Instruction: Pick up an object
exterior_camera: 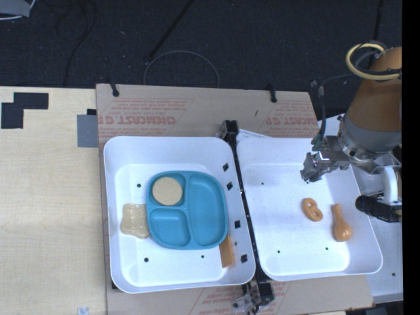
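Nothing is picked yet; the gripper (pixel 314 169) hovers at right of frame above the pretzel (pixel 312 210) and drumstick (pixel 340 224); whether it holds anything, I cannot tell.

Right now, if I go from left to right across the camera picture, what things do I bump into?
Beige food piece → blue tray → pretzel → drumstick. The gripper hangs above the pretzel, so I left it out.
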Controlling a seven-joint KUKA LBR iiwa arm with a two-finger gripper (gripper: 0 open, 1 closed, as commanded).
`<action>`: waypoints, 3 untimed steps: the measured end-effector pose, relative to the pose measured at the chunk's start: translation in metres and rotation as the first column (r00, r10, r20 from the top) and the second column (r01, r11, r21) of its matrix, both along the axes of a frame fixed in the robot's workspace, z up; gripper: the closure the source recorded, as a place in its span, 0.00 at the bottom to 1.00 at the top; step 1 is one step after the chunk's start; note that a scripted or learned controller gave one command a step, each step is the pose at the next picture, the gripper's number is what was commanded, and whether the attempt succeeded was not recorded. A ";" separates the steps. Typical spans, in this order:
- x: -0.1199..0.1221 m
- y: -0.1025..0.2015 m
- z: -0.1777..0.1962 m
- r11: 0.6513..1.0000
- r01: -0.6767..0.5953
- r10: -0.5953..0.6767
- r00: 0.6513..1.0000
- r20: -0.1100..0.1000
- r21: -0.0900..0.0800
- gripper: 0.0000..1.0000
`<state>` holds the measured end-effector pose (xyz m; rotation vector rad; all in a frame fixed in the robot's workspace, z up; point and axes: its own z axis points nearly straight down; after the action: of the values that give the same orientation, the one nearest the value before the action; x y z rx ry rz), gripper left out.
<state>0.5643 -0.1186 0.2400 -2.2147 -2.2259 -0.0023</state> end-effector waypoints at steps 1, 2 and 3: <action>0.005 0.046 -0.011 1.000 0.001 -0.001 1.000 -0.004 0.000 1.00; 0.021 0.091 -0.010 1.000 0.001 -0.001 1.000 -0.002 0.000 1.00; 0.024 0.137 -0.020 1.000 0.002 -0.002 1.000 -0.005 -0.001 1.00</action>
<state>0.5887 0.0179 0.2201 -2.2145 -2.2223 0.0042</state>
